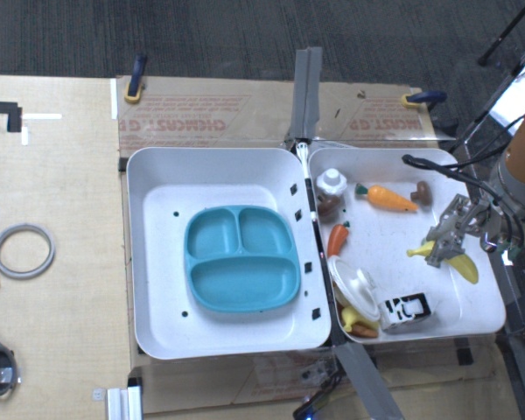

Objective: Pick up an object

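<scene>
Inside the right bin (481, 318), fingers (438, 245) grip a banana (459, 264); left bin (149, 261) holds 1 blue tray (241, 258).

A robotics lab: clamped brown cardboard sheet (271, 112), pale wooden surface (52, 322), dark carpet (201, 20), all left of the pincer (446, 234).

Claw (439, 245) low in right bin (472, 322), touching yellow banana (459, 265); blue tray (242, 258) in left bin (149, 234).
</scene>
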Controlling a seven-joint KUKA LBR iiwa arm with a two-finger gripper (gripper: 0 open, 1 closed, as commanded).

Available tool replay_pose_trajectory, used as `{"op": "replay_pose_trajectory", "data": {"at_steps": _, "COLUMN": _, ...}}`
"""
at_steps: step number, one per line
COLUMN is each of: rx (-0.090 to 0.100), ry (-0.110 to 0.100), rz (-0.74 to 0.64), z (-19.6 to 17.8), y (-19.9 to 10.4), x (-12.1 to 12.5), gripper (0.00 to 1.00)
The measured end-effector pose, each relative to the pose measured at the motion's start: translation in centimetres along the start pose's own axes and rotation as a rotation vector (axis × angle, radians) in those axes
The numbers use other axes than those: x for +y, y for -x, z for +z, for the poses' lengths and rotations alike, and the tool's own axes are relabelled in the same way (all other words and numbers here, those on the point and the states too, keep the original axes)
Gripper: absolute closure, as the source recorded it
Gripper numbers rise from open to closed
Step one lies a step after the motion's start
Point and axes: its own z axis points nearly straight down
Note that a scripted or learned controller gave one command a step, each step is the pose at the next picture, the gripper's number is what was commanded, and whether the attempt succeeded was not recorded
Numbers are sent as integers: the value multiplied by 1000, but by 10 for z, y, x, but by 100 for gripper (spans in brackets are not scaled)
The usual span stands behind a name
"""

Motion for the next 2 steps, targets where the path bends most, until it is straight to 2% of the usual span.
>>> {"op": "replay_pose_trajectory", "data": {"at_steps": 1, "rx": 4, "ry": 0, "rz": -90, "z": 136, "y": -3, "x": 18, "gripper": 100}}
{"op": "replay_pose_trajectory", "data": {"at_steps": 2, "rx": 1, "ry": 1, "rz": -184, "z": -6, "y": 10, "x": 51, "gripper": 100}}
